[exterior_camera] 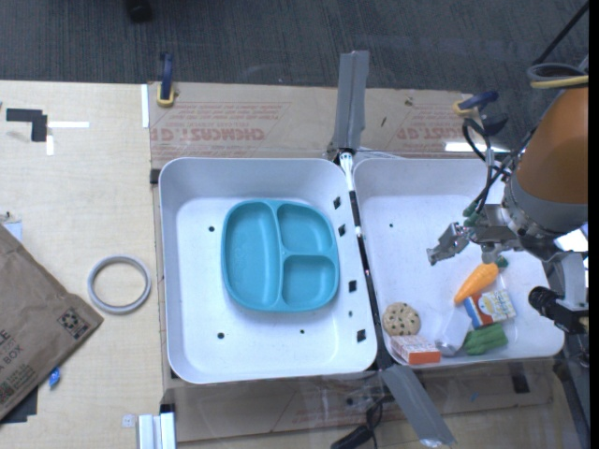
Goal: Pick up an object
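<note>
Nearest the camera, along the front wall of the right-hand shallow white bin (pixel 426 181), lay a cluster of small things: a flat white packet with a red end (pixel 415 350) in the front left corner, a round chocolate-chip cookie (pixel 401 320) just behind it, and a green toy vegetable (pixel 485 340) further right, touching a small white carton with red and blue print (pixel 488 307). An orange toy carrot (pixel 476 282) lay tilted just behind the carton, its tip pointing toward the arm. Above and left of the carrot hung the two-finger gripper (pixel 449 244), with nothing between its dark fingers (pixel 438 253); whether the jaws stood wide or narrow could not be told from this angle. The grey arm with its orange band (pixel 562 148) reached in over the bin's right side.

In the left-hand white bin (pixel 187 279) a teal plastic plate with three compartments (pixel 280 254) sat near the middle. Left of that bin, on the light wooden bench (pixel 75 195), lay a roll of tape (pixel 119 282) and part of a brown cardboard box (pixel 33 330). Behind both bins lay a sheet of printed cardboard (pixel 253 120).
</note>
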You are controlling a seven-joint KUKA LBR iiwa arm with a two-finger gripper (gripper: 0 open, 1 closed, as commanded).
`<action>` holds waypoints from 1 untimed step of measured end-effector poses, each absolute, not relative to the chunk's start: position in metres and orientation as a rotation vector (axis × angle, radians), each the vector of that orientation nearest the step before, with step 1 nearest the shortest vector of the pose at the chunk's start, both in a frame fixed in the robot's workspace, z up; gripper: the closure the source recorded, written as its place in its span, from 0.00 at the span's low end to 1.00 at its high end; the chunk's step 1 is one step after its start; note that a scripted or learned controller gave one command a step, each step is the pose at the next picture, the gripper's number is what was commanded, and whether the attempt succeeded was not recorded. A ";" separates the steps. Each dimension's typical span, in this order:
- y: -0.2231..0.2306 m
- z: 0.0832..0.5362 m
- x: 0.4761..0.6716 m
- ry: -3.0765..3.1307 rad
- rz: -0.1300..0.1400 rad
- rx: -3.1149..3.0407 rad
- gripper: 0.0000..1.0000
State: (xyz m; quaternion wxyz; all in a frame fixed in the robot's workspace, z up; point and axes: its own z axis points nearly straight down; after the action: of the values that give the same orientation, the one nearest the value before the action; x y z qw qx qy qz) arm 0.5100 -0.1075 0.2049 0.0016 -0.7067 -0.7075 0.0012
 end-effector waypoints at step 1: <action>-0.178 0.124 0.510 -2.337 0.002 -2.096 0.00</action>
State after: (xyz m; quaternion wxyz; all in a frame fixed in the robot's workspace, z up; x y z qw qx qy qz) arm 0.5104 -0.1778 0.1244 0.0011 -0.6677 -0.7445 0.0007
